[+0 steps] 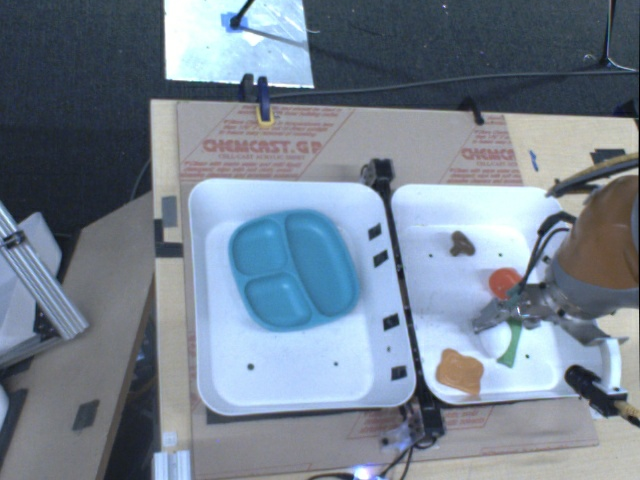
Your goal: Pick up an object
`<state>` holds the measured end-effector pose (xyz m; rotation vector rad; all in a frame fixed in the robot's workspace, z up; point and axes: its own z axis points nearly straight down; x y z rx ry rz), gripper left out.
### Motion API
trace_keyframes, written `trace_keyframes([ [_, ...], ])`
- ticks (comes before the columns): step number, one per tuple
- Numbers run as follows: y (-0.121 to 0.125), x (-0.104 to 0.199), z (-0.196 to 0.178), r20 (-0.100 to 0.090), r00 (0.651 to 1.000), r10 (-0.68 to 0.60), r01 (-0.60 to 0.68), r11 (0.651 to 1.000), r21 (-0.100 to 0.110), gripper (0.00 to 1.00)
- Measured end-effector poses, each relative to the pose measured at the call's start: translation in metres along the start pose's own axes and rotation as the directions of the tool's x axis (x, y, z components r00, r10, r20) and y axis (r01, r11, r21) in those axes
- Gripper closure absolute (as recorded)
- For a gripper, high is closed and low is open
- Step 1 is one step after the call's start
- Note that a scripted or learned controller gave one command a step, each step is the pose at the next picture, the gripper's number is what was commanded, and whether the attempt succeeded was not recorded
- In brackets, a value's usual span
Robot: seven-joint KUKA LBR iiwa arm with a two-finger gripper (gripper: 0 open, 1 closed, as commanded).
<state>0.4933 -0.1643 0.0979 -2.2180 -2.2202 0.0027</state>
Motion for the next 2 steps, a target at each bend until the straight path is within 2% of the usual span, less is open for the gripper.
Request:
trace_keyframes([
  [1, 0.001, 0.000, 0.014, 0.000, 1.000, 0.000, 0.000, 1.000, -0.003, 0.00],
  [2, 0.002, 0.000, 0.002, 0.001, 1.000, 0.000, 0.000, 1.000, -0.007, 1.00],
])
